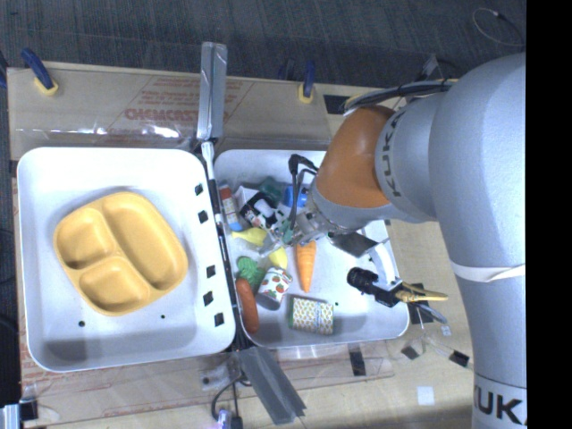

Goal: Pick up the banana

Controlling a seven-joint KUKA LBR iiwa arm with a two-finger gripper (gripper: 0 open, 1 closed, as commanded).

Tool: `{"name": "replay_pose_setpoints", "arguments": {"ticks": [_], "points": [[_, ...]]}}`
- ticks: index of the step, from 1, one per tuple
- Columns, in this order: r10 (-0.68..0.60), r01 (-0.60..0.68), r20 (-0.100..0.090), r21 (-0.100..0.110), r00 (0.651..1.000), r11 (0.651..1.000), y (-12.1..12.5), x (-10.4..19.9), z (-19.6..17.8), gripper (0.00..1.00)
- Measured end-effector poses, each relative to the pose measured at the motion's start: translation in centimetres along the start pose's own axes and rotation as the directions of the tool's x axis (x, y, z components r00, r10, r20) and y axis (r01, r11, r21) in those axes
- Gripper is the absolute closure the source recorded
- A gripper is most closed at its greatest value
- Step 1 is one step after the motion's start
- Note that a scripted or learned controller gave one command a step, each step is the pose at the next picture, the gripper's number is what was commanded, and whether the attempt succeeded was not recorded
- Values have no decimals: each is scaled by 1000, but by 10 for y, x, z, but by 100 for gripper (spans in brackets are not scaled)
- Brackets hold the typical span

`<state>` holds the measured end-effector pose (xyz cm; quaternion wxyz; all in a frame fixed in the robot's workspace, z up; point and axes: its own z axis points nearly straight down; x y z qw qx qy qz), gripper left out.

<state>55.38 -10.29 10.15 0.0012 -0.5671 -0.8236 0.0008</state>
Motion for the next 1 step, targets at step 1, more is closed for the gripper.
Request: {"name": "replay_pose_setpoints", "arguments": {"ticks": [1], "points": [[162, -162, 1, -2, 987, 987, 73, 30, -112, 100]]}}
